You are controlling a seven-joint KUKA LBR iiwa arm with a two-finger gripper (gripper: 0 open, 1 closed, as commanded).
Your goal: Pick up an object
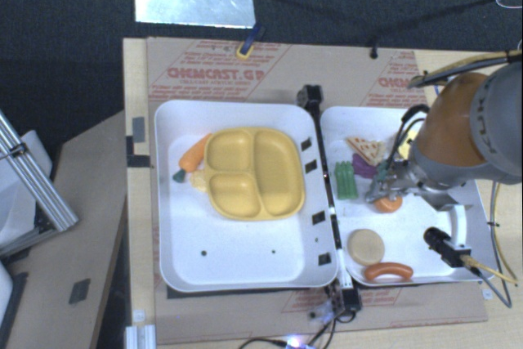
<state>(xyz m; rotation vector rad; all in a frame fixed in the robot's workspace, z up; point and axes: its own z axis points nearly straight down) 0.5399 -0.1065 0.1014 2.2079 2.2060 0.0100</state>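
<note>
End effector, grip state unclear, low in right bin among orange round piece, green piece, purple piece.

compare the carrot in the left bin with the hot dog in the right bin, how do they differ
The carrot is plain orange with a green stem end; the hot dog is red-orange with a paler edge along it. The carrot lies at a slant against the yellow divided plate; the hot dog lies nearly level near its bin's front wall, below a round tan piece. The carrot tapers; the hot dog curves gently. Both are elongated toy foods.
</note>
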